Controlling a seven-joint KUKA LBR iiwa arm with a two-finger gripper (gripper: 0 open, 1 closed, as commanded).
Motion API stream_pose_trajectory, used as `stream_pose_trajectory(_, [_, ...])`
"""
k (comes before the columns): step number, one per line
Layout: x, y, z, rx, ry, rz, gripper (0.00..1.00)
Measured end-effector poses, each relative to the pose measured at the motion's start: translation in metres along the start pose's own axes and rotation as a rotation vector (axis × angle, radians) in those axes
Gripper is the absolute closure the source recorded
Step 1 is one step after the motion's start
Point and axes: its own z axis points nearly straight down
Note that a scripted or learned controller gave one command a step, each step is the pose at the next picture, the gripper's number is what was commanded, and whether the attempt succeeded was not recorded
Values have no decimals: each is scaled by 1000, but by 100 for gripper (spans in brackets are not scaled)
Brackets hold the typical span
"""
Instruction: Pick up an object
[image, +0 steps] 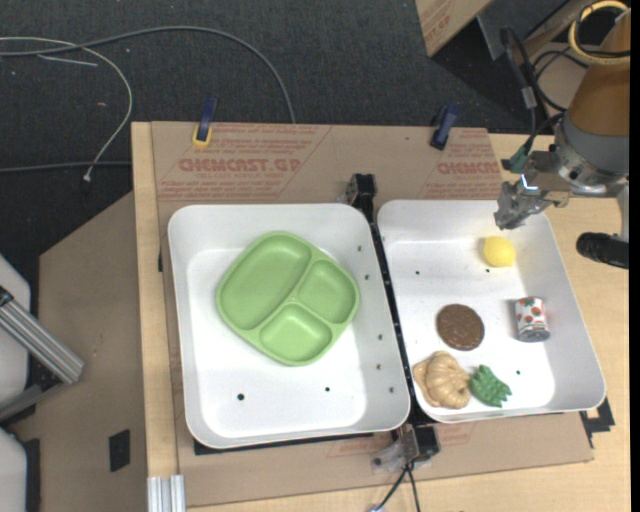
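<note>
- The gripper is hanging over the far part of the right bin, just above and a little to the right of the yellow ball; whether it is open or closed cannot be told, and nothing is showing in its grasp.
- The yellow ball is lying on the right bin's floor, apart from the other things.
- The brown disc is sitting nearer the camera than the yellow ball and slightly to its left.
- The small can with red print is lying to the right of the brown disc, below the yellow ball.
- The tan pastry-like piece is resting well below the yellow ball, at the near edge, with the green leafy piece touching its right side.
- The green divided plate is lying in the left bin, well to the left of the yellow ball.
</note>
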Motion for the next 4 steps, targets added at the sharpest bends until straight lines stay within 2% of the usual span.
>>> stream_pose_trajectory(1, [53, -9, -4, 6, 3, -4, 100])
stream_pose_trajectory(2, [104, -27, 8, 8, 2, -1, 100])
stream_pose_trajectory(4, [199, -69, -3, 9, 4, -4, 100])
